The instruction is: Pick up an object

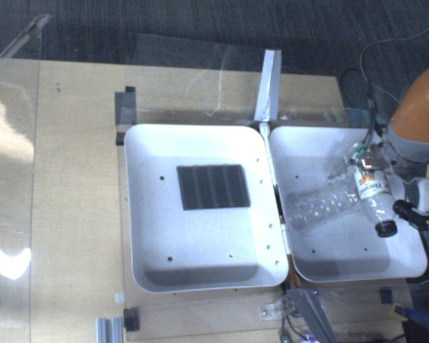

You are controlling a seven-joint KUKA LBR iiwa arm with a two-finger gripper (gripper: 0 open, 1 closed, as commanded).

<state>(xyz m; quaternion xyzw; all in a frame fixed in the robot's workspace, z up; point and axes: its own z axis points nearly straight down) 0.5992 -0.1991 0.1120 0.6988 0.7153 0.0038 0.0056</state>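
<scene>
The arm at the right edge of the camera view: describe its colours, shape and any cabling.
The arm shows a rounded, dome-like orange section over a grey wrist housing below it. Black cables run down its near side toward the wrist, and a thin pale cable loops over the dark floor behind it. Dark fittings sit at its lower end. No markings are legible on it.
</scene>
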